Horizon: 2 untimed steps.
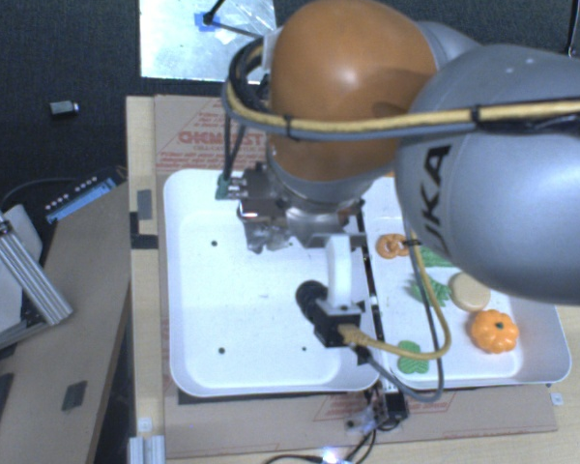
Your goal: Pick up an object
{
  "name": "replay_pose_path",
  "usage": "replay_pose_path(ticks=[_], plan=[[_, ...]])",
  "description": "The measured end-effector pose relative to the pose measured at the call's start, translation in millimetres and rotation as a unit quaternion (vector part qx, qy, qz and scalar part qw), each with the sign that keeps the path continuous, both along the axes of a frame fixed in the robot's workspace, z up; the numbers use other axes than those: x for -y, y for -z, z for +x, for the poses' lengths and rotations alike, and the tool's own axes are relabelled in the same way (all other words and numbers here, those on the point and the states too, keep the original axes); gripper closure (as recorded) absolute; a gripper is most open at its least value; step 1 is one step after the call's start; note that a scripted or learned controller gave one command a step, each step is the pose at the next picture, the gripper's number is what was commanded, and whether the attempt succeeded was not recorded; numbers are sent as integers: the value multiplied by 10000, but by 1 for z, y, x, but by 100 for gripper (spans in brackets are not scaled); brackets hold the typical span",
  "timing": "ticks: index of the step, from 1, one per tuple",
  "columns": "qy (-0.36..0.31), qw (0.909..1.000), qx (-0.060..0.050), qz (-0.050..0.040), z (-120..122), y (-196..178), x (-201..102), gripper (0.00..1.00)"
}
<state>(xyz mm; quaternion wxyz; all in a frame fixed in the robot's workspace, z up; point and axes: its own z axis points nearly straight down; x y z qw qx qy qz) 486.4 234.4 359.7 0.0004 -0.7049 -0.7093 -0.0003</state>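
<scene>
My arm (503, 153) hangs low over the left bin (203, 288) on the table (87, 278), near the divider. Its bulk hides the jaws, so I cannot tell whether they are apart or together. The pickable things lie loose in the right bin (553, 361): an orange pumpkin (494, 330), a beige oval piece (469, 291), a small orange piece (391, 246) and green scraps (413, 349).

The left bin (203, 259) and right bin (539, 354) look like smooth white plastic with a soft sheen, and they sit on matt brown cardboard (188, 133). The arm's orange band (348, 66) is glossy and its grey shell (512, 182) is smooth satin. The pumpkin (494, 330) near the right bin's front edge looks like shiny plastic. A crinkled sheet (174, 27) beyond the cardboard's far edge gleams like foil.
</scene>
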Motion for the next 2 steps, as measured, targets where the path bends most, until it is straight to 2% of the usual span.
replay_pose_path(ticks=[1,2], plan=[[-2,10000,70,34,0,-153,0,100],[43,10000,23,1,33,-177,68,100]])
